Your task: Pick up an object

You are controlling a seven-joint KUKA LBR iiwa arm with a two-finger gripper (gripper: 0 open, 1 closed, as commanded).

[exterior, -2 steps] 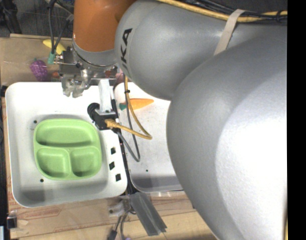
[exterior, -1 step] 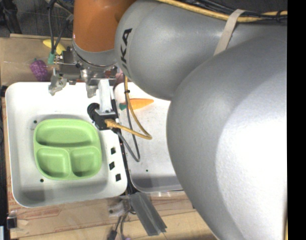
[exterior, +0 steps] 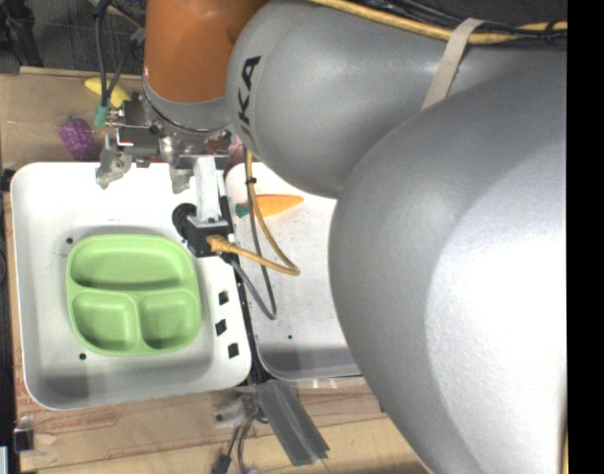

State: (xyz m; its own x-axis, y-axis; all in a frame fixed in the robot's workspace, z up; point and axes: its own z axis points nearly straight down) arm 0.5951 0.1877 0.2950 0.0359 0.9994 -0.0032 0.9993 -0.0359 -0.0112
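Observation:
A green divided plate (exterior: 134, 302) lies in the left white bin (exterior: 36, 225). An orange cone-shaped object (exterior: 278, 204) lies in the right bin (exterior: 302, 294), mostly hidden behind the arm. My gripper (exterior: 144, 158) hangs over the far edge of the left bin, beyond the plate and apart from it. I see nothing held in it.
A purple object (exterior: 77, 138) and a yellow object (exterior: 97, 89) lie on the wooden bench beyond the left bin. The grey arm (exterior: 440, 215) covers most of the right bin. A yellow cable (exterior: 263, 260) loops over the divide between the bins.

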